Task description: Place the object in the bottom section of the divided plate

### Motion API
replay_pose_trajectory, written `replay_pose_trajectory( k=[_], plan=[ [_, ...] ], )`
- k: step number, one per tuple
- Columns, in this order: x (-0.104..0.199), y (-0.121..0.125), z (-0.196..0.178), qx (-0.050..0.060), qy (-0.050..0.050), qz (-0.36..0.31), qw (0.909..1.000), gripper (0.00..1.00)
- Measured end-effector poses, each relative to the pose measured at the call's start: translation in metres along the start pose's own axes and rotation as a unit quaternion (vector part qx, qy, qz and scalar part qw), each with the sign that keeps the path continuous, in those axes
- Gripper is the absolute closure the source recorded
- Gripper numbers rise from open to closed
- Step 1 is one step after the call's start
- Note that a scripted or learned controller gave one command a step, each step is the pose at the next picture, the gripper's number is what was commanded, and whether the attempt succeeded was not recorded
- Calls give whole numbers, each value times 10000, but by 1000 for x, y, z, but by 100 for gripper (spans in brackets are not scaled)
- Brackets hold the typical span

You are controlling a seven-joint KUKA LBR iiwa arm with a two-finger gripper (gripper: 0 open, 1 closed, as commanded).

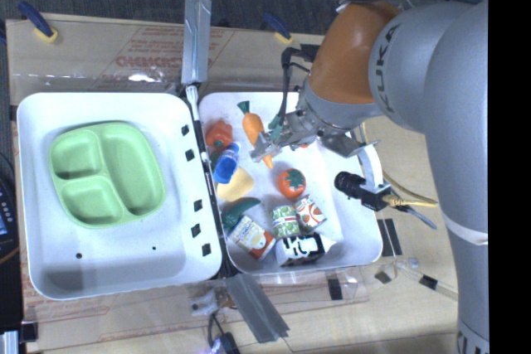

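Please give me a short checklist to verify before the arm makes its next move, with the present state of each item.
1. Plate sits in the left bin, sections free of objects: ok.
2. Toys lie in the right bin, including carrot and tomato: ok.
3. Gripper is over the right bin, beside the carrot: ok.
4. An object is held between the fingers: cannot tell.
5. Which object is the target: cannot tell.
6. Object placed in the bottom section: not ok, not yet done.
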State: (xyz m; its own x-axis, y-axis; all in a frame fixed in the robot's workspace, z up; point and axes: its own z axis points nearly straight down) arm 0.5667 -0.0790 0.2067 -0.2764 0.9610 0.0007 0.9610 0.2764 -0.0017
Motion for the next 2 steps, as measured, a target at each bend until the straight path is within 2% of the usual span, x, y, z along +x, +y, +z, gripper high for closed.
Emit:
replay_pose_trajectory(
  k=[1,2],
  plan=[
    [-15,15,-50,-1,-1,-292,9996,100],
    [46,-28,16,14,7,-1526,9883,100]
  ],
)
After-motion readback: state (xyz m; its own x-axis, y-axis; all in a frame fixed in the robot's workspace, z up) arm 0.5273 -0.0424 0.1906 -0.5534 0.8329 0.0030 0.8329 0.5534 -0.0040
